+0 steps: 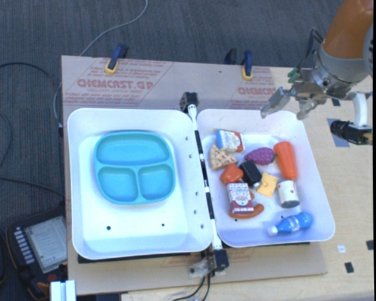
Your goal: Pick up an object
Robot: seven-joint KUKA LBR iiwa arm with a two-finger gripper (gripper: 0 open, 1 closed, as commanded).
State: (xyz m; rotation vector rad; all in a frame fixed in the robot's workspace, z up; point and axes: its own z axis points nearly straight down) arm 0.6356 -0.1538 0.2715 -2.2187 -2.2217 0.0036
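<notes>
Brown board [113, 83] printed "GIGACAST"-like red lettering, partly legible

We see a grey arm [348, 55] with a broad orange band [351, 17], ending in a metallic end effector [287, 107] with thin dark cables.

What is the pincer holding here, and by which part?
Nothing. The pincer hangs open above the right bin's far rim, apart from the toys.

The hand [287, 106] hangs open above the right bin's [313, 162] far rim, holding nothing.
</notes>
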